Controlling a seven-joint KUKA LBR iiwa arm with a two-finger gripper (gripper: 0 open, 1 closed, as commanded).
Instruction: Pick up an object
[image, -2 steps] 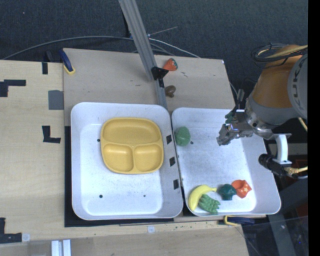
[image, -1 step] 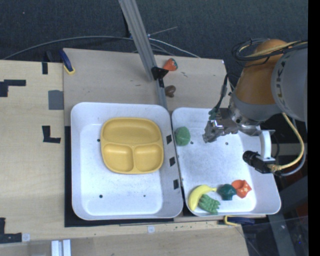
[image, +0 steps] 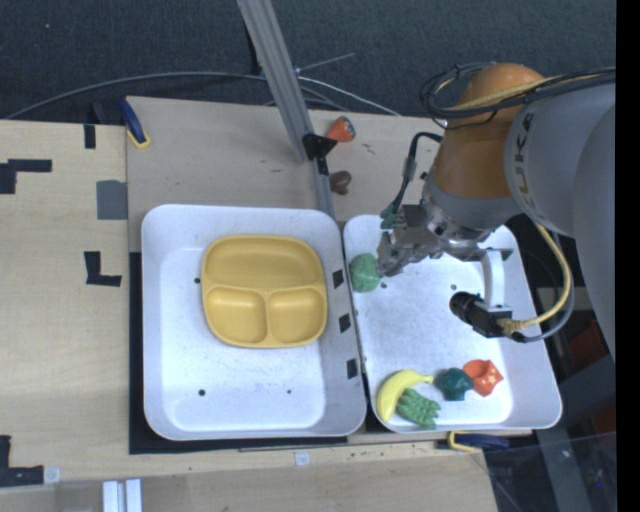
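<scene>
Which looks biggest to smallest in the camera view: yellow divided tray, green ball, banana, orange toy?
1. yellow divided tray, by far the largest
2. banana, partly covered by a green toy
3. green ball and orange toy: about alike, so I won't rank them; the ball sits at the claw, partly hidden.

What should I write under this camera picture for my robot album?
Robot gripper reaches beside a green ball in the right bin.

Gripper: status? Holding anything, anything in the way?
Gripper low in right bin, beside green ball. Grasp unconfirmed. Toys clustered at bin's near edge, apart.
</scene>
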